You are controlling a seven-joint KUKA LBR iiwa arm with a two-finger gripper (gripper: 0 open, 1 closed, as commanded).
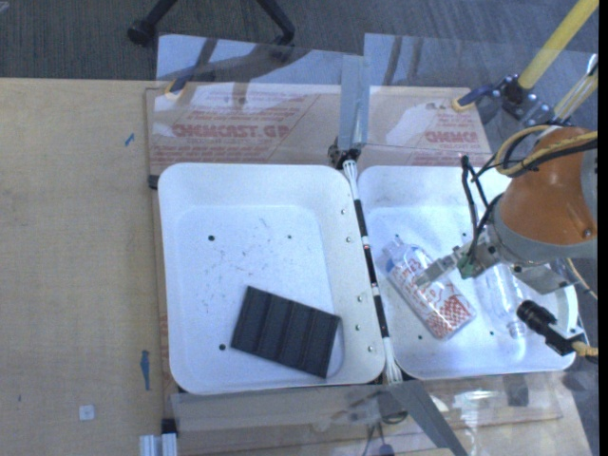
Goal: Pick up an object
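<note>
We can't tell how far the fingers part; the gripper (pixel 454 266) sits low in the right bin (pixel 418 188), its tip touching the red-patterned packet (pixel 427 291). That packet lies diagonally, just left of the tip. A clear bottle (pixel 502 302) lies right of it.

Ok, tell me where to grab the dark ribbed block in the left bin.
Grip the dark ribbed block across its short width, coming straight down from above. It lies flat and tilted on the left bin floor, with open floor along both long edges.
</note>
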